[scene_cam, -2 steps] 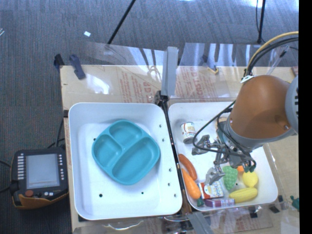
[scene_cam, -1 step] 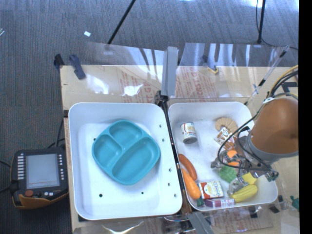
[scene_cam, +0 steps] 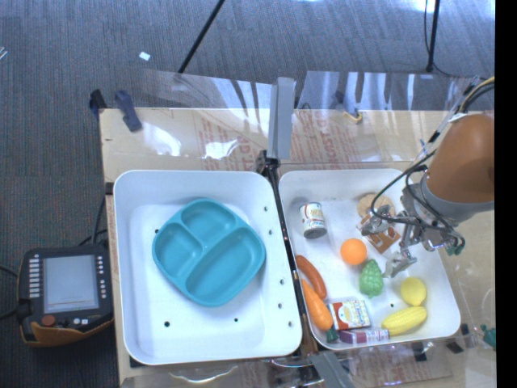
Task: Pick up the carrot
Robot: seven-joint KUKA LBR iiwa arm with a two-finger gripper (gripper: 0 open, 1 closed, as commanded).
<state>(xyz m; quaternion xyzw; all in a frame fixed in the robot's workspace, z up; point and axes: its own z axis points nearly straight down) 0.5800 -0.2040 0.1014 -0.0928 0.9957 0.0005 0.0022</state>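
Note:
The carrot (scene_cam: pixel 317 306), orange and tapered, lies along the left wall of the right bin (scene_cam: pixel 343 178), near its front. A reddish sausage (scene_cam: pixel 311 274) lies just behind it, end to end. My gripper (scene_cam: pixel 393 245) hangs over the right half of that bin, right of an orange (scene_cam: pixel 353 251) and well to the right of the carrot, not touching it. The grey arm with its orange band (scene_cam: pixel 459 164) comes in from the right above the gripper.
The right bin also holds a small can (scene_cam: pixel 313 219), a green bumpy fruit (scene_cam: pixel 371 278), a lemon (scene_cam: pixel 413 291), a banana (scene_cam: pixel 404 320) and a small carton (scene_cam: pixel 350 313) beside the carrot. The left bin (scene_cam: pixel 141 314) bears a blue divided plate (scene_cam: pixel 208 251).

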